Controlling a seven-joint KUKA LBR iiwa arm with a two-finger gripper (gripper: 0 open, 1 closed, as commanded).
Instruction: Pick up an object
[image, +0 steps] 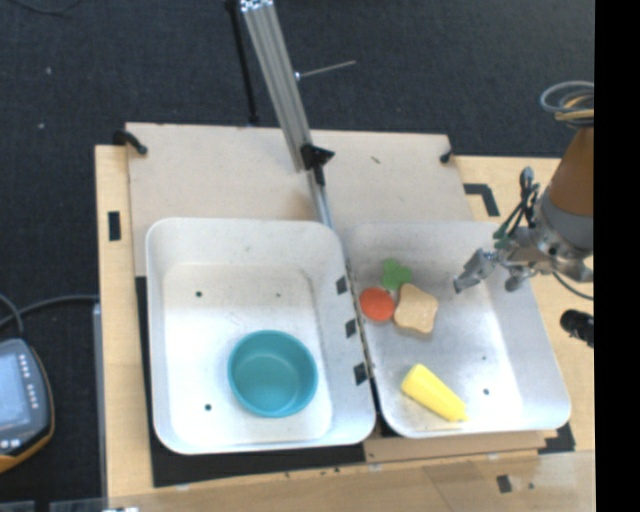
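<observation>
Objects for picking lie in the right bin (520, 330): a green piece (394, 272), a red-orange ball (377, 304) and a tan bread-like piece (416, 309) clustered near its left wall, with a yellow corn-shaped piece (433, 392) apart toward the front. The gripper (492, 271) hovers over the bin's upper right, fingers apart and holding nothing. A teal bowl (273, 373) sits in the left bin (200, 260).
</observation>
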